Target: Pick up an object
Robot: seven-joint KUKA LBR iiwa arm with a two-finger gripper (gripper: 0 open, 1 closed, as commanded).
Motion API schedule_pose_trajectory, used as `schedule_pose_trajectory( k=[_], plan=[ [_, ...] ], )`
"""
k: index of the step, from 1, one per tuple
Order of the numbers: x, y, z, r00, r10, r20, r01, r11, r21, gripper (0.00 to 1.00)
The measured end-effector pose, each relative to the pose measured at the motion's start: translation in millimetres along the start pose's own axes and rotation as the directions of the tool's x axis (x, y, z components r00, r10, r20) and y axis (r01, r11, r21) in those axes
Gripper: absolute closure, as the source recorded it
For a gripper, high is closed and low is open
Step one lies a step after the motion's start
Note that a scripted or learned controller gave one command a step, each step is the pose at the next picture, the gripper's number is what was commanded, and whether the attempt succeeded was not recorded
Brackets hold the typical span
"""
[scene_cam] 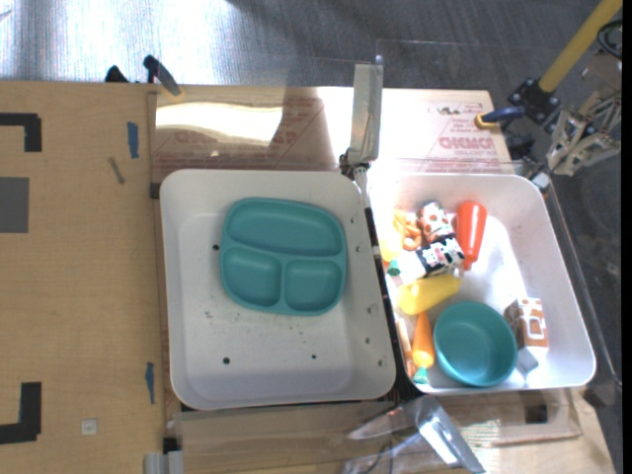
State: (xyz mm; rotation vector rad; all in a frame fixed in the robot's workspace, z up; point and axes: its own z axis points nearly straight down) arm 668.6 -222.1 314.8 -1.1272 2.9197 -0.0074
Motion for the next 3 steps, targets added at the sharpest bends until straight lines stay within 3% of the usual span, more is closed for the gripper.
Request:
schedule_pose_trajectory(
  k=[1, 2, 3],
  plan=[
    [0.6, 1.1, 31.1, 0.903, -0.430, 0.000, 0.430, 0.903, -0.010, 1.00],
    [50.3, 44.3, 31.1, 0.840, -0.543, -0.001, 0.543, 0.840, -0.007, 1.00],
    [10.4, 9.9, 43.6, 0.679, -0.734, 0.003, 0.734, 0.679, -0.005, 1.00]
  ],
)
